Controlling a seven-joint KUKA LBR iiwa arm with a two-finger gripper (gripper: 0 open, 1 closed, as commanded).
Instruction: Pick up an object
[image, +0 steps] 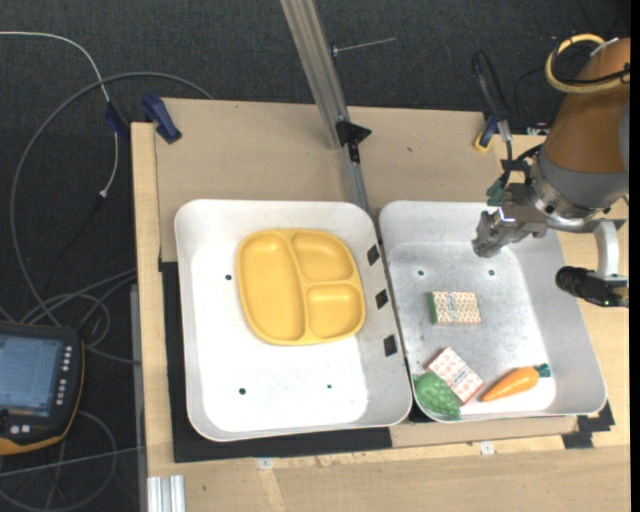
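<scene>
From where I'm standing the gripper hangs over the right bin's far end, can't tell its state, well apart from the checkered packet, so a blind drop probably just grabs air.

- A single fixed camera sits above the tabletop, looking down at a slant.
- It stands far enough back to take in both white bins, left bin and right bin, plus surrounding dark floor.
- The arm enters from the right edge.
</scene>
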